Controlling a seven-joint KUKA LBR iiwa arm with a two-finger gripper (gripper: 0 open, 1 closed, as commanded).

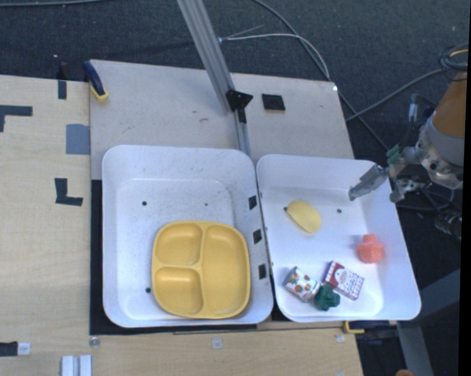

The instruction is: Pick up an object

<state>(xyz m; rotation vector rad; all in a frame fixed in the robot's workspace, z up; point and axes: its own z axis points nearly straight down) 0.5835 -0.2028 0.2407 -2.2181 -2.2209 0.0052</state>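
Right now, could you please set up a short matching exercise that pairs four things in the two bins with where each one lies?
Things:
1. yellow divided plate
2. pale yellow object
3. pink object
4. green object

Places:
A. right bin, near its front edge, beside two small cartons
B. left bin, in its front half
C. right bin, near its right wall
D. right bin, toward its back and left

Pairs: 1-B, 2-D, 3-C, 4-A
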